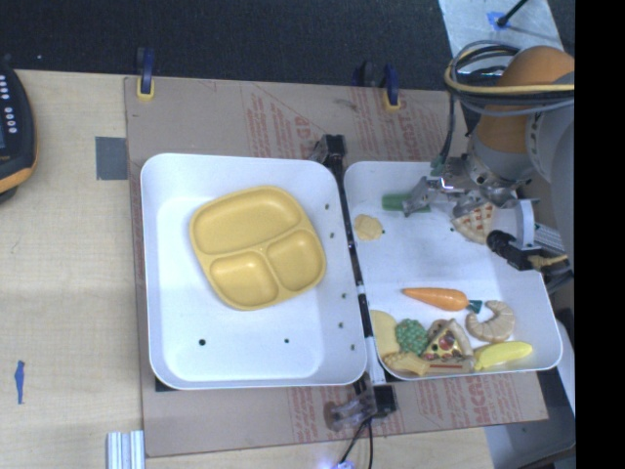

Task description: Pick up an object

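Observation:
My gripper (pixel 428 194) hangs low over the far part of the right bin (pixel 430 257), below the grey arm and its orange band (pixel 518 76). A small green toy (pixel 395 201) lies right at its left tip; contact is unclear. A waffle-patterned piece (pixel 475 221) lies just to the right of the gripper. A beige round piece (pixel 368 227) sits near the bin's left wall. Nearer the front lie an orange carrot (pixel 437 298), a shrimp (pixel 491 319), a yellow piece (pixel 504 354), a pizza slice (pixel 449 342) and a green broccoli (pixel 411 336).
The left bin (pixel 176 340) holds a yellow divided plate (pixel 256 245). A black part of the arm (pixel 515 249) reaches over the right bin's right edge. A black and orange device (pixel 12 125) rests at the bench's far left. Blue clamps (pixel 145 71) hold the cardboard sheet.

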Controlling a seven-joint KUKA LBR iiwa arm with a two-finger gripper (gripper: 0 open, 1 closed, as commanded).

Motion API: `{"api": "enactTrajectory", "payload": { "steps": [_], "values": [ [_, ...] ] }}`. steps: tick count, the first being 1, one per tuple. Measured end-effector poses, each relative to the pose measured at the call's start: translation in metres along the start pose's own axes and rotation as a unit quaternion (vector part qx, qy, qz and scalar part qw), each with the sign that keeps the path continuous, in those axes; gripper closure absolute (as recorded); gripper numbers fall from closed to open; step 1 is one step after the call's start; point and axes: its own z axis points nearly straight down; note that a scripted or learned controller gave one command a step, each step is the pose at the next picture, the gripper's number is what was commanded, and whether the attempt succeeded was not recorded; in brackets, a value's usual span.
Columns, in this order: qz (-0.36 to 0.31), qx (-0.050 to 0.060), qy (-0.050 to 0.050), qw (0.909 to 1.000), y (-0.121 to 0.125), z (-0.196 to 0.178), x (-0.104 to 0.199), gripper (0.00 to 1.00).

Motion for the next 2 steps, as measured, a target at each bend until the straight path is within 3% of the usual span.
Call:
{"api": "enactTrajectory", "payload": {
  "steps": [1,2],
  "values": [
    [0.001,0.003,0.000,1.0000,-0.052,0.001,-0.043,0.00],
    [-0.001,0.004,0.002,1.0000,-0.079,0.001,-0.018,0.00]
  ]
}}
